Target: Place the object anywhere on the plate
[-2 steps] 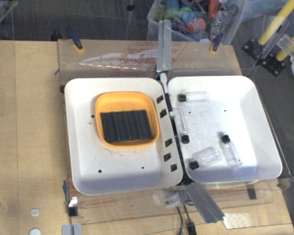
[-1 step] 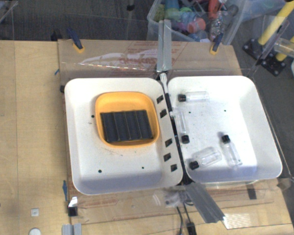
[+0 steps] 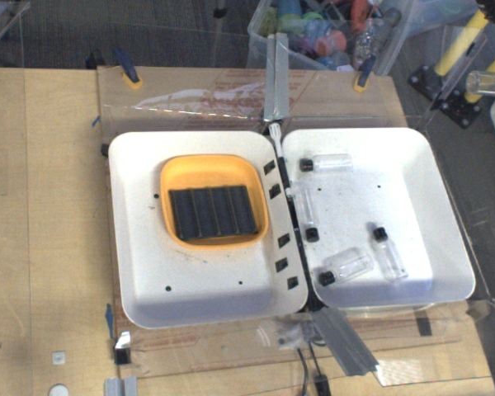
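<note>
An orange plate [image 3: 172,174] lies in the left bin [image 3: 136,246], and a black ribbed block [image 3: 213,212] rests on its middle. In the right bin [image 3: 421,213] lie several clear plastic vials with black caps: one at the back [image 3: 326,163], one along the left wall [image 3: 307,214], one at the front [image 3: 345,266] and one to its right [image 3: 388,252].
A clear tub of colourful objects [image 3: 334,11] stands behind the bins. A metal divider bar [image 3: 276,77] runs back from between the bins. Blue clamps [image 3: 129,71] hold a sheet at the bench's rear. Yellow-and-black gear [image 3: 462,48] sits at the far right.
</note>
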`<state>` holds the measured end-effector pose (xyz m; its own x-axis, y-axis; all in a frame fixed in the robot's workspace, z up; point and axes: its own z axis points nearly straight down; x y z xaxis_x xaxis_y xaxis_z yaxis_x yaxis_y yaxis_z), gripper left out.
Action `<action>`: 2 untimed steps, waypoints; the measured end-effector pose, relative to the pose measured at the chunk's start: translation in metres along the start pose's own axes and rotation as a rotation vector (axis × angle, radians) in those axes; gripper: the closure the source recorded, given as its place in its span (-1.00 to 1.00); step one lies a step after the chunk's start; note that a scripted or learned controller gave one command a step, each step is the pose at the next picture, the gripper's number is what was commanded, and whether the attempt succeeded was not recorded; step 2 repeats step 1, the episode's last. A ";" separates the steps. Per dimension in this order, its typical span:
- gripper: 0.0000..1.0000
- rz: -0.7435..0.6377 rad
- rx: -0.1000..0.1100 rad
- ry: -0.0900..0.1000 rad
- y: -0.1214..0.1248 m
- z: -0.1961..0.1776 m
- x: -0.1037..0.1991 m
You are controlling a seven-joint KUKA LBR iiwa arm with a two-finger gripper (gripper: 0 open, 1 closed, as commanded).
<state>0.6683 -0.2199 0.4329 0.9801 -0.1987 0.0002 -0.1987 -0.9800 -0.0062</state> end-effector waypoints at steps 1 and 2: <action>1.00 -0.005 0.000 0.000 0.000 0.000 0.000; 1.00 -0.005 0.000 0.000 0.000 0.000 0.000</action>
